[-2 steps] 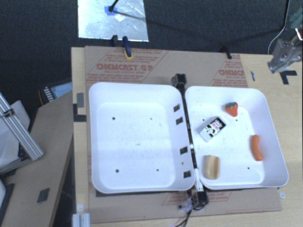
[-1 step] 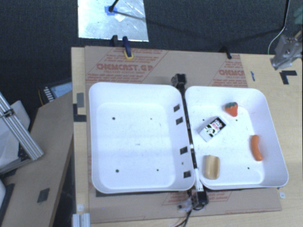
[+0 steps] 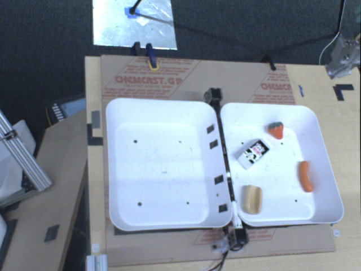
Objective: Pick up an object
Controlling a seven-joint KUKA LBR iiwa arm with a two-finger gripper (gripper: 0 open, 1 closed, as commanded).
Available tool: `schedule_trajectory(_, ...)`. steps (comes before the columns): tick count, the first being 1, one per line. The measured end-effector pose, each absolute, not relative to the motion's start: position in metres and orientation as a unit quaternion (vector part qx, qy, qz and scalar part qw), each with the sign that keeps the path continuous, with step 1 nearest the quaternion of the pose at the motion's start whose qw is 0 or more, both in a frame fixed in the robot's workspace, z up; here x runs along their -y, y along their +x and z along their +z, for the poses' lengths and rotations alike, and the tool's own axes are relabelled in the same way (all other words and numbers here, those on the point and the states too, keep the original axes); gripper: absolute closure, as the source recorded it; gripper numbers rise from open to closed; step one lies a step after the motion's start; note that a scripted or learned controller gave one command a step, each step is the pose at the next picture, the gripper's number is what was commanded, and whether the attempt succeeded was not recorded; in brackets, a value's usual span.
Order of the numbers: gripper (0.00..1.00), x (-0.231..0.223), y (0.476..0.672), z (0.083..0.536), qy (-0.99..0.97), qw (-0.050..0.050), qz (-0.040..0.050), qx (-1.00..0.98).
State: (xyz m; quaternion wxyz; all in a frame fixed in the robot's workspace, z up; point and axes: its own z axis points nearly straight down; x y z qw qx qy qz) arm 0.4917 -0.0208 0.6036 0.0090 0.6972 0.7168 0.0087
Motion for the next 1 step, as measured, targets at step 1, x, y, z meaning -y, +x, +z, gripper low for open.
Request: schedule_trajectory(1, 1.0, 0.0211, 0.4921, 0.6149, 0.696, 0.01, 0.0098, -0.718)
